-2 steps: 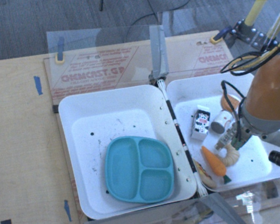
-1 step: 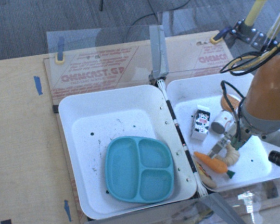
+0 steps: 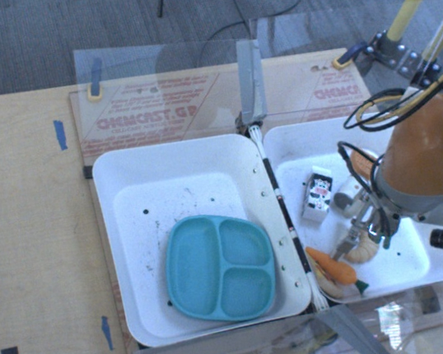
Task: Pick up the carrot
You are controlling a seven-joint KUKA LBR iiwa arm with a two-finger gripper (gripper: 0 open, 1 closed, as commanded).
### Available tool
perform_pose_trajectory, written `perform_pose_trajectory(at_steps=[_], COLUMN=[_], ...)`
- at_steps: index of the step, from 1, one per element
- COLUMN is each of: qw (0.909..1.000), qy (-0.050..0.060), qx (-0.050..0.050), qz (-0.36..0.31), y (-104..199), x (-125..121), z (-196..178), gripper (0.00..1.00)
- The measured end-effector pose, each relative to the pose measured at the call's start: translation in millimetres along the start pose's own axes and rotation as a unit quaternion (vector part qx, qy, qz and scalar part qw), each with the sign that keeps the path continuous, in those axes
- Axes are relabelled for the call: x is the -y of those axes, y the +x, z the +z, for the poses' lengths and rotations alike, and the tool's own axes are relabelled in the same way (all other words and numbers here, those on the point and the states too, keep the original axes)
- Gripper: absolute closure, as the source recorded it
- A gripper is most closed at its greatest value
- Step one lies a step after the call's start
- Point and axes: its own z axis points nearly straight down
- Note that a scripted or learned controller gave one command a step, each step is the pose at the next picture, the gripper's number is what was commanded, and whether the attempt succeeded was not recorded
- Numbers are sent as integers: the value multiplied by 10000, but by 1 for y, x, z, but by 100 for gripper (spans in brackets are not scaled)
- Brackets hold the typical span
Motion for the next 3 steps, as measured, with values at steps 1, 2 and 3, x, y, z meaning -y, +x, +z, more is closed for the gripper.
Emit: perform_pose_trajectory(at_steps=[1, 2, 3], qw=[9808, 9810, 9988], qy=[-17, -3, 103], qx=[32, -41, -170], qz=[-1952, -1941, 440], y=[5, 9, 14], x=[-8, -6, 3], z=[-1, -7, 11], gripper=[0, 100, 100])
